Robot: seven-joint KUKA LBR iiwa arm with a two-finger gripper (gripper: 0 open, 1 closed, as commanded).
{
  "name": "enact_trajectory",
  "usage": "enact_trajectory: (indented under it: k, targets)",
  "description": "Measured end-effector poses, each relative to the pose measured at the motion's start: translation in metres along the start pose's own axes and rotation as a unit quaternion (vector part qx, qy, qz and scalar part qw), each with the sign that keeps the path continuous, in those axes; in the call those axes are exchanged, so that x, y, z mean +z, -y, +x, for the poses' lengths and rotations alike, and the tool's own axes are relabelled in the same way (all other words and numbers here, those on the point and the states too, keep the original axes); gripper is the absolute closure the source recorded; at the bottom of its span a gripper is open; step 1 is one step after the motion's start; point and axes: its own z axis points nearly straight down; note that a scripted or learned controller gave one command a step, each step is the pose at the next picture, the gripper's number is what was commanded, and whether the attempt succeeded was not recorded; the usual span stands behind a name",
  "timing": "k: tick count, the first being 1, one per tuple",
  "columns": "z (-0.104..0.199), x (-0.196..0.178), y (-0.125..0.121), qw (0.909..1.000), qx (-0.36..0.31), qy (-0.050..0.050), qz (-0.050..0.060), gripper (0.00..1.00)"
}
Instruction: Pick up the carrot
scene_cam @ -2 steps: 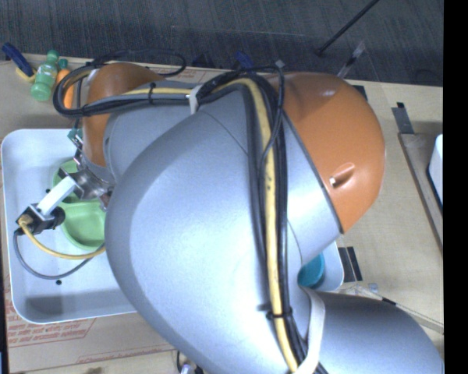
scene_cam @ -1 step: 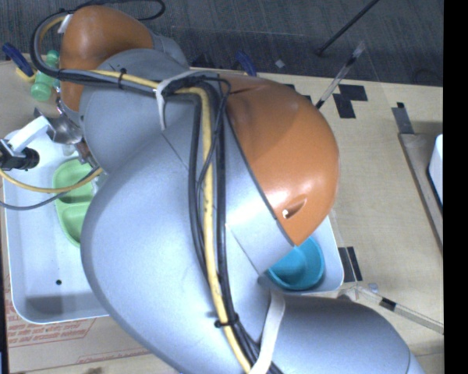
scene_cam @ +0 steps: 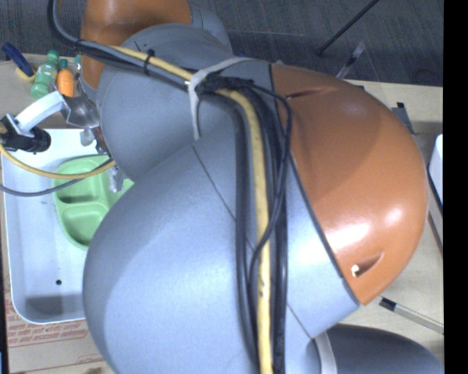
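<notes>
no legible text or labels

Slanted overhead view, arm [scene_cam: 242, 209] close.

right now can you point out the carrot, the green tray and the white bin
carrot [scene_cam: 63, 79]: camera view, on its orange body at the top left.
green tray [scene_cam: 82, 201]: camera view, on its visible compartment beside the arm.
white bin [scene_cam: 33, 232]: camera view, on its bare floor left of the tray.

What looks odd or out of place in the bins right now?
The carrot sits high at the left bin's top corner by the gripper, apparently lifted; a green compartment tray lies askew beneath. The arm blocks the rest.
</notes>
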Motion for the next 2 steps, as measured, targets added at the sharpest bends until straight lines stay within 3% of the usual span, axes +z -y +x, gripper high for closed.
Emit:
enact_trajectory:
  k: [1, 2]
  targets:
    - [-0.088, 0.001, -0.082, 0.9944, -0.105, 0.006, 0.004, 0.00]
    - [-0.142, 0.151, -0.069, 0.9840, -0.178, -0.003, 0.006, 0.00]
